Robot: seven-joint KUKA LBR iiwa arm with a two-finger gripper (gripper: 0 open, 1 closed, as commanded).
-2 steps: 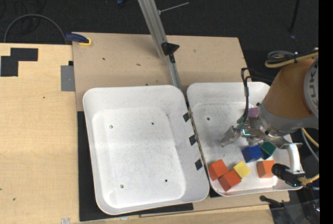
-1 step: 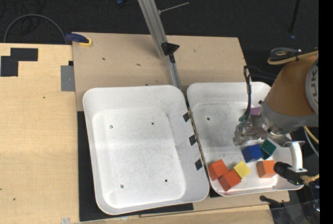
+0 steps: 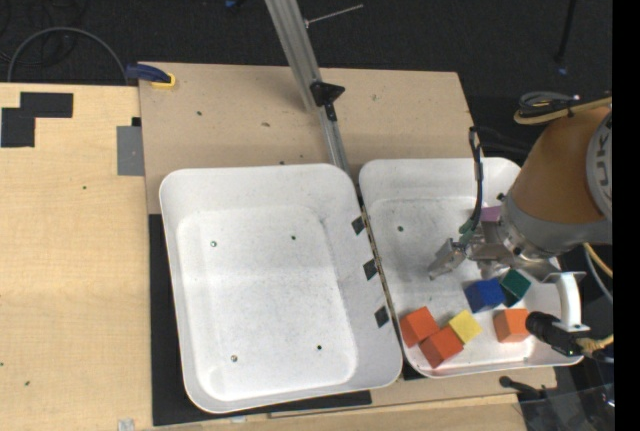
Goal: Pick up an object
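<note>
Wooden worktop [image 3: 250, 114] lay under two white bins, the left bin [image 3: 262, 284] and the right bin [image 3: 425, 199] side by side. And the arm [image 3: 565, 184] was in from the right, its end effector [image 3: 462, 254] low over the right bin; whether it was spread or pressed together, I could not tell. Just beside it sat the blue block [image 3: 484, 294] touching a green block [image 3: 517, 286]. Nearer the front rim were a yellow block [image 3: 465, 326], two red-orange blocks [image 3: 430, 336] and an orange block [image 3: 511, 324].
</note>
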